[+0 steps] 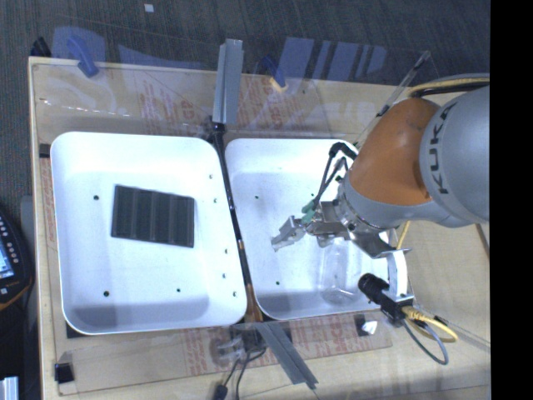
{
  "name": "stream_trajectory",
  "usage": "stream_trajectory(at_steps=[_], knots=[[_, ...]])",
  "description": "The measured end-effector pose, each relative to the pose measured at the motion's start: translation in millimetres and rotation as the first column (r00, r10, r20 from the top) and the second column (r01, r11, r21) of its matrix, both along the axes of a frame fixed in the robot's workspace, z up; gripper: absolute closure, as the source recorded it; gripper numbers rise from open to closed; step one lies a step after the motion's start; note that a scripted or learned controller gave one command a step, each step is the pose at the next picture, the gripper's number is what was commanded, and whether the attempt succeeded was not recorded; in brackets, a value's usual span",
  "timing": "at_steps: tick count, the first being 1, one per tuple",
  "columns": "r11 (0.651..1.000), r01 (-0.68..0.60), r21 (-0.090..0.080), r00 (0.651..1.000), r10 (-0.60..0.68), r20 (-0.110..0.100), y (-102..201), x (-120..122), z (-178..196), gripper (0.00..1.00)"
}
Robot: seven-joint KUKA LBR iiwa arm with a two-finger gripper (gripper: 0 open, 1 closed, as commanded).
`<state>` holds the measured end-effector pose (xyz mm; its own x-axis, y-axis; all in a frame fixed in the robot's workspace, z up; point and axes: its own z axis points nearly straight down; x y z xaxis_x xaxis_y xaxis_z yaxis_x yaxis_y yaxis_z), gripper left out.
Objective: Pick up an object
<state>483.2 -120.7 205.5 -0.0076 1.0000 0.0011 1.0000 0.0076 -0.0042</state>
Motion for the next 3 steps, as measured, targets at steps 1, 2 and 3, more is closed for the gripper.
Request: stream_trajectory(at_steps=[1,2,3], knots=[[0.962,0.273,-0.002,0.962,-0.273,0.003,-81,-7,-13,0.0],[0.962,0.273,-0.002,0.962,-0.273,0.004,-81,-7,-13,0.0],[1.0,0.004,-0.003,1.0,-0.004,0.006,-83,-5,11,0.0]])
